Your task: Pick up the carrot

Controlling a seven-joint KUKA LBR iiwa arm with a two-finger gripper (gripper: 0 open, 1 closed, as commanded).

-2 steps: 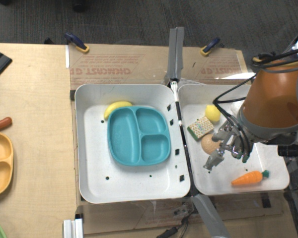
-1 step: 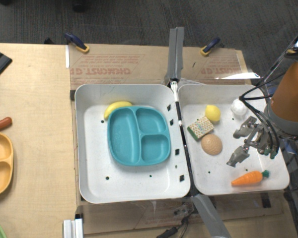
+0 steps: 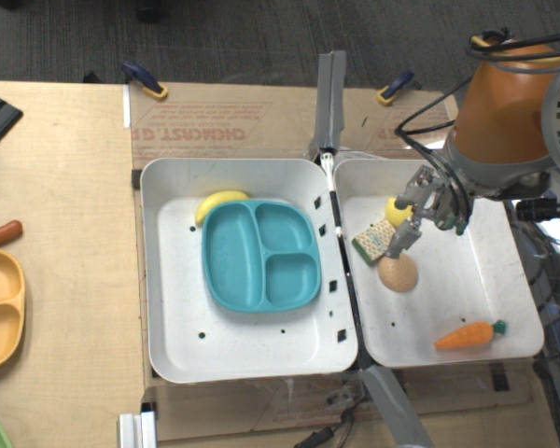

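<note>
Left bin [image 3: 168,343] holds a divided tray [image 3: 259,255] with a banana [image 3: 220,201] behind it. Right bin [image 3: 513,278] holds the carrot [image 3: 467,335] at its front, an egg [image 3: 399,274] and sponge [image 3: 374,242] farther back.

The arm [image 3: 504,110] is reaching in from the right, its orange band sitting up and to the right of the claw [image 3: 409,234], with the grey wrist just between them. The claw is pointing down and to the left, tilted rather than plumb. Dark cables are looping up and right of the claw, around the orange band.
</note>
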